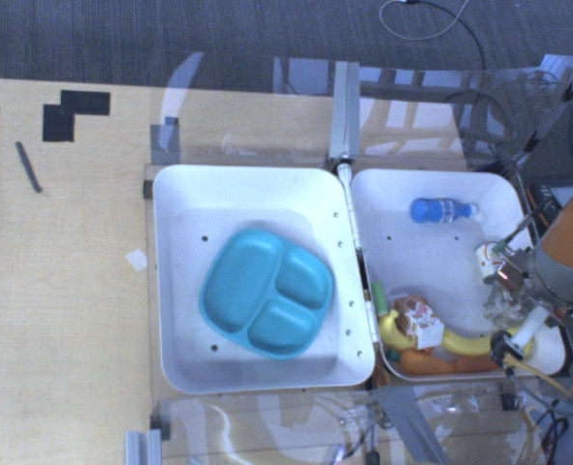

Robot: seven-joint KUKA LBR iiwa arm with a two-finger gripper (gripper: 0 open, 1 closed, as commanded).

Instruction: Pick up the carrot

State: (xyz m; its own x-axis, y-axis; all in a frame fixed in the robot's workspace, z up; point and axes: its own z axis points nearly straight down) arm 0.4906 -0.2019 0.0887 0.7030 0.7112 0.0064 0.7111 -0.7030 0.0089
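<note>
Orange and long, the carrot (446,363) lies in the right bin (431,260), against its near wall. From the gripper (502,281) it is lower in the view and a little to the left, near but apart from it. The gripper hangs over the right part of this same bin, close to the right wall. Whether it is spread or clenched I cannot tell, because the wrist parts cover it from above. Nothing can be seen held in it.

Between the gripper and the carrot lies a yellow banana (461,342), just beside the carrot and along its upper side. A small carton (420,323) with a red and white print rests on the left part of the banana, to the lower left of the gripper. A little further left, by the wall that divides the bins, there is a narrow green thing (378,298) (too small to be named with certainty).

A blue plastic bottle (441,210) lies on its side, above and to the left of the gripper, well apart from the carrot.

Far to the left of the gripper, the left bin (170,260) holds a blue divided plate (267,292) with three compartments, which lies flat near the middle of the floor.
</note>
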